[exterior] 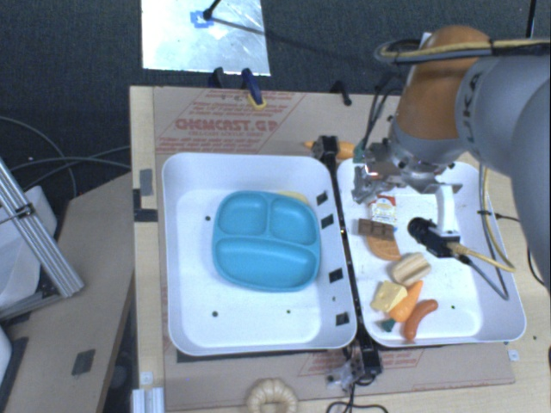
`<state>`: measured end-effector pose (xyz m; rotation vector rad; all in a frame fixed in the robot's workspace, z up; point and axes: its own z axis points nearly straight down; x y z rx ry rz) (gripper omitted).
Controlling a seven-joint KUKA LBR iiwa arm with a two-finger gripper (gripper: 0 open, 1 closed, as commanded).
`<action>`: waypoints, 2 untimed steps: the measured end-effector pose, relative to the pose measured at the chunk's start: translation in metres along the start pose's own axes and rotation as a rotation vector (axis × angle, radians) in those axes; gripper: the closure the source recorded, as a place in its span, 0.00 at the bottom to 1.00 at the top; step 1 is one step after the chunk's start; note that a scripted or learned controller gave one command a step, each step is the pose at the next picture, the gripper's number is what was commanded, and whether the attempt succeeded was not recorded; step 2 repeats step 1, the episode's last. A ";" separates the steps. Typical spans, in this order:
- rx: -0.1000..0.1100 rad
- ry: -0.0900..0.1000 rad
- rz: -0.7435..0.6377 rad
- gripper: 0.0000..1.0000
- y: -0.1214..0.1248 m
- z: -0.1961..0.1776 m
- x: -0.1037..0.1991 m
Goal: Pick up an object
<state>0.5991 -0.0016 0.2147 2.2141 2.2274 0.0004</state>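
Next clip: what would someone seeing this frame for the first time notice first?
Probably the bright blue divided plate lying in the middle of the left bin. Next, the big grey arm reaching in from the right over the top of the right bin. Below it in that bin lies a cluster of toy food, including a bread roll and an orange sausage.
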 end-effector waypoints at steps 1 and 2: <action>-0.002 0.001 0.004 1.00 0.001 -0.019 -0.006; -0.002 0.001 0.004 1.00 0.001 -0.019 -0.006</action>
